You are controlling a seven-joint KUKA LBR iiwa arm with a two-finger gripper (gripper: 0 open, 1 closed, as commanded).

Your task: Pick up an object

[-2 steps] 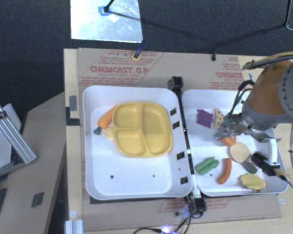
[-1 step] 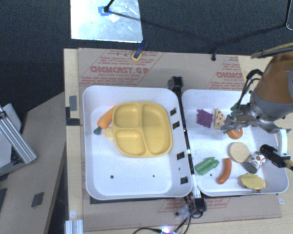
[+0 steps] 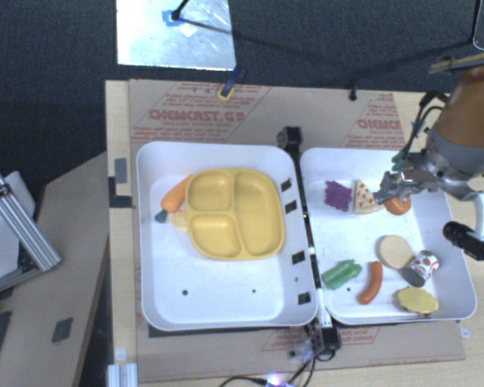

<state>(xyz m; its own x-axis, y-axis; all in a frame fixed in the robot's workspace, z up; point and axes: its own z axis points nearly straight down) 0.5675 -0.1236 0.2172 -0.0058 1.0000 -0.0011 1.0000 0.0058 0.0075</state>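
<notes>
Here, in your left bin (image 3: 149, 240), a yellow divided plate (image 3: 230, 214) sits with a toy carrot (image 3: 174, 194) touching its left edge. In your right bin (image 3: 460, 293) you have a purple piece (image 3: 337, 194), a pizza slice (image 3: 364, 197), green beans (image 3: 340, 273), a sausage (image 3: 371, 282), a round bread piece (image 3: 395, 251), a small can (image 3: 420, 267) and a yellow chip (image 3: 417, 300). The gripper (image 3: 390, 190) hangs by the pizza slice and an orange piece (image 3: 398, 206); you cannot tell whether its jaws are released or clenched.

One fixed cam above bench (image 3: 121, 216), angled down on both bins (image 3: 157, 240) (arm (image 3: 468, 127) enters from right).
</notes>
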